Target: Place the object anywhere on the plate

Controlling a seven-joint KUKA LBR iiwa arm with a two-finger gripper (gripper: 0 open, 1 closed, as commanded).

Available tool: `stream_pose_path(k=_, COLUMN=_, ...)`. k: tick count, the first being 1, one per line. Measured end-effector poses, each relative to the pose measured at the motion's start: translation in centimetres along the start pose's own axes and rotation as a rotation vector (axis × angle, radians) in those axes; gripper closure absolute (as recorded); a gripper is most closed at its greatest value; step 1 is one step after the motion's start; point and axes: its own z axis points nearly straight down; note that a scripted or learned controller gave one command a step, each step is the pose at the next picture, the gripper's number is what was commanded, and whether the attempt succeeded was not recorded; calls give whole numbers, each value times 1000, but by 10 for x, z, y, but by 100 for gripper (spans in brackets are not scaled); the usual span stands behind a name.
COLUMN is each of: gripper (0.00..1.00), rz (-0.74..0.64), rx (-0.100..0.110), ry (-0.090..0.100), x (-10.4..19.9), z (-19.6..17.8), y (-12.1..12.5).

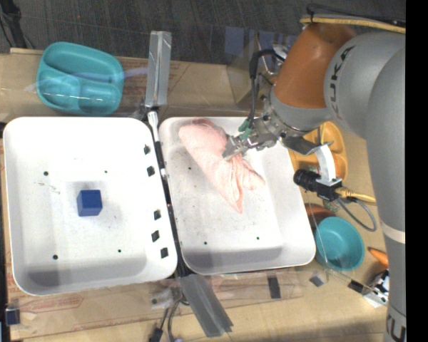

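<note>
Table [221, 73]: brownish wooden top, worn. Two shallow white bins side by side on it, left bin [28, 141] and right bin [292, 219], walls touching along the middle. Turquoise divided plate [80, 78] at far left corner, behind left bin. Small teal bowl [340, 243] on table just right of right bin's near corner.

A grey robot arm [364, 84] with an orange band reaches in from the right, bent downward at the wrist. Its gripper [237, 146] points down and left, its fingertips hard to make out.
</note>
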Motion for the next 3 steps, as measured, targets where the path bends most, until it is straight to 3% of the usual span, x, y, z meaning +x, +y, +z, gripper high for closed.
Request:
stream_pose_path(k=1, gripper=100, rz=102, rx=2, ry=-1, x=63, z=-50, y=72)
stream_pose_path(k=2, gripper=100, rz=251, rx=1, ry=-2, x=132, z=-48, y=104)
stream_pose_path(k=3, gripper=100, rz=104, rx=5, ry=-2, x=251, z=-18, y=54)
